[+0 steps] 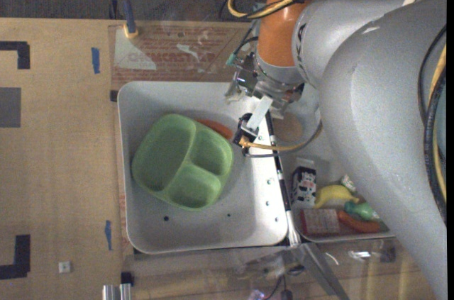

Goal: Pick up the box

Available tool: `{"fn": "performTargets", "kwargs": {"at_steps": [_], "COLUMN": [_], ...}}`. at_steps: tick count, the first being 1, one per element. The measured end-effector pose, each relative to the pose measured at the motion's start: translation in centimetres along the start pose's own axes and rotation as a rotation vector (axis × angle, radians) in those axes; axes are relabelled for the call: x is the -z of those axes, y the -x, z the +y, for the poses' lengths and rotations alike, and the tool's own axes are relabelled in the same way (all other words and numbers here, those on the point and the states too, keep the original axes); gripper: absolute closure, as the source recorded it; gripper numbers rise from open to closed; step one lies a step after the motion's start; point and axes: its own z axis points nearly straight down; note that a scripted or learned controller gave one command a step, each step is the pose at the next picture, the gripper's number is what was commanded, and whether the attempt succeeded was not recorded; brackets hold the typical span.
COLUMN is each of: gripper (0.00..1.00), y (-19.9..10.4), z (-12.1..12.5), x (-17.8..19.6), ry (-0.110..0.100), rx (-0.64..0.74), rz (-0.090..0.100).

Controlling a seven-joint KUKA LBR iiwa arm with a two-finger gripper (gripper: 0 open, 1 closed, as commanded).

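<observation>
A small black and white box [305,186] stands in the right bin [333,237], close to the wall between the two bins. A flat reddish carton [320,221] lies just in front of it. My gripper [242,84] hangs over the back right corner of the left bin [206,231], well behind the box and apart from it. The grey arm covers most of the right bin.
A green divided plate [183,161] lies in the left bin with an orange thing [216,127] poking out behind it. In the right bin are a banana [333,194], a green and red item [362,215] and a tan round thing [288,127].
</observation>
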Motion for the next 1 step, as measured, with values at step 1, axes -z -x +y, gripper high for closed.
{"fn": "performTargets", "kwargs": {"at_steps": [1], "gripper": [0.0], "y": [-0.02], "z": [-0.02], "x": [-0.05], "ry": [0.003], "rx": [-0.007], "rz": [0.0]}}
